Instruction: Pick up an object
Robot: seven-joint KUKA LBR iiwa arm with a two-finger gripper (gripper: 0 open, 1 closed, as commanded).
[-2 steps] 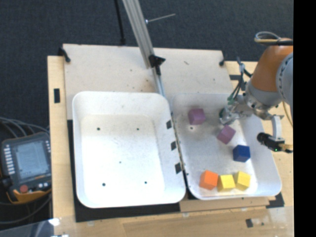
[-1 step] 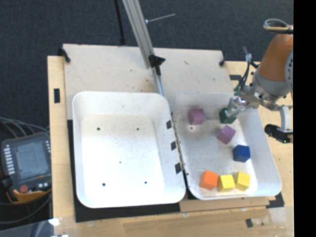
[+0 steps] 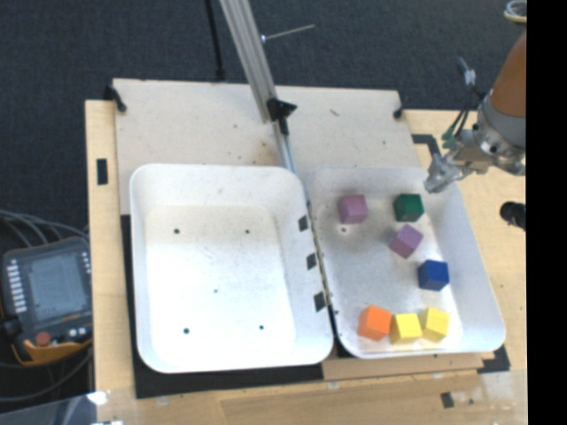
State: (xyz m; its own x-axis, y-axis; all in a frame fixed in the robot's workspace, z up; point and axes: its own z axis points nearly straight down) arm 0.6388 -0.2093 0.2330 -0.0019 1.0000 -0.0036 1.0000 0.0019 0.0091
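Note:
The right bin [image 3: 469, 264] holds several small cubes. Two purple cubes [image 3: 353, 208] [image 3: 406, 240] lie near its middle, a green cube [image 3: 408, 206] sits toward the far right, and a blue cube [image 3: 433, 274] rests lower down. Along the near edge an orange cube [image 3: 375, 322] and two yellow cubes [image 3: 407, 328] [image 3: 436, 323] stand in a row. My gripper [image 3: 438, 181] hangs at the bin's far right rim, up and right of the green cube, with nothing seen in it.
The left bin [image 3: 221, 268] lies beside the right one. A slanted aluminium post [image 3: 252, 56] rises from the back of the bench between the bins. A teach pendant [image 3: 49, 290] lies off the bench to the left.

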